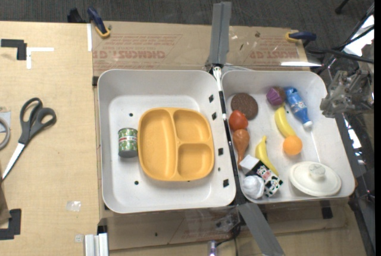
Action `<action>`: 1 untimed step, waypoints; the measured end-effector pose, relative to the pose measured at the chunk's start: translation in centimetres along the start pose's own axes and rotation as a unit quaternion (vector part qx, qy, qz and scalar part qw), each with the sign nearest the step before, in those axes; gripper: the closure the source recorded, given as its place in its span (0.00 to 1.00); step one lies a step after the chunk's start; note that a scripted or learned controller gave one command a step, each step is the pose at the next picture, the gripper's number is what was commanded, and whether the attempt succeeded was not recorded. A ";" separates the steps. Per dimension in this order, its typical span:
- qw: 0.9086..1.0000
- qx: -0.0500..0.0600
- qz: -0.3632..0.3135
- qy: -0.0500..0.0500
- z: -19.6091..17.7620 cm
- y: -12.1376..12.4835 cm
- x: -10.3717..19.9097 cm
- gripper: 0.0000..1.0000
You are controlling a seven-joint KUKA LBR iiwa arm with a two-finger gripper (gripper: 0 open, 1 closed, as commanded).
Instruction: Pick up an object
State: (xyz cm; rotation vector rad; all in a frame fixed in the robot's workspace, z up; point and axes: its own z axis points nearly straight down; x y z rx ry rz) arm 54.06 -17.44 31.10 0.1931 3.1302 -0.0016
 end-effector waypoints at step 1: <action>0.990 0.000 0.141 0.001 21.8 -4.8 0.3 1.00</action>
